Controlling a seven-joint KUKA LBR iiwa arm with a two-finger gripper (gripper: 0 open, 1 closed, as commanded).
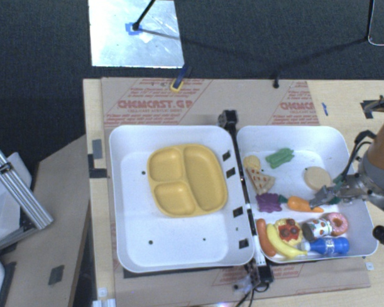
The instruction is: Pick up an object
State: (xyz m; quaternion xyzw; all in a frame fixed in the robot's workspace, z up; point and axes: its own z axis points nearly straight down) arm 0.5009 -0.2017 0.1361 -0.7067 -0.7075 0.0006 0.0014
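Hand — spread, nothing pinched — just right of carrot | my worry: crowded toys, fingertips may nudge carrot away.

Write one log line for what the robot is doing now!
pincer over right bin | beside carrot and tan cookie | yellow tray in left bin

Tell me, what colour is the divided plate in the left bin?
Yellow, seen in the camera view: plate.

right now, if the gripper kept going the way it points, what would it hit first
The gripper points left across the right bin. The orange carrot lies first in that line, though its height above the toys is unclear.
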